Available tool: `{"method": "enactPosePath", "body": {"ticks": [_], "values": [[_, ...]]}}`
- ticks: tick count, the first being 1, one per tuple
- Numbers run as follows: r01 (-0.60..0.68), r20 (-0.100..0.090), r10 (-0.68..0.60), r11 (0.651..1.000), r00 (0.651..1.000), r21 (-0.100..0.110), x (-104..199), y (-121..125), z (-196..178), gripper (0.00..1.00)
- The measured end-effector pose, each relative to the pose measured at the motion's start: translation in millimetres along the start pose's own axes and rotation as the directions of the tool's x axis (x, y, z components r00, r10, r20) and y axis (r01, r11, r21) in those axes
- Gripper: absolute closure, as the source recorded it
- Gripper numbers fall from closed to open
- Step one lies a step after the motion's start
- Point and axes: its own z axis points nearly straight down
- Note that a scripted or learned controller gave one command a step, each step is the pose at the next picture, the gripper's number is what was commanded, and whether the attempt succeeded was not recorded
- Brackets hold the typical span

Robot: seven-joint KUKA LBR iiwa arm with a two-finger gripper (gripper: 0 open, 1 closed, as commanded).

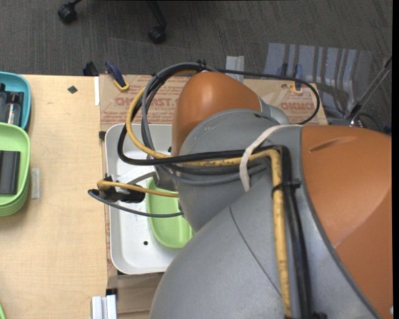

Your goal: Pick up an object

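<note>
my pincer sits somewhere under my own wrist, down over the white bin (128, 246), and my arm (249, 205) covers it, so i cannot tell what state it is in or whether it has anything.

the one thing i can make out to pick is a green object (169, 230) lying in the bin, half hidden beneath my wrist. it looks like thin moulded plastic, so i judge it light, stiff and rather slick; a grip across a rim or edge should hold better than one on its smooth face. its full shape is hidden.

yellow and black cables (134, 124) loop off my wrist over the bin's left wall. the bin stands on printed cardboard (121, 99), beside a pale wooden bench top (56, 218). at the far left lie a green tray (15, 168) and a blue tray (15, 93). beyond is grey carpet (249, 25), with chair castors (68, 9).
</note>
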Motion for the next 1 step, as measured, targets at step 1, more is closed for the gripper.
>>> {"method": "enactPosePath", "body": {"ticks": [1], "values": [[0.148, 0.000, -0.148, 0.989, 0.989, -0.001, 5.2, 1.1, -143.3, 1.00]]}}
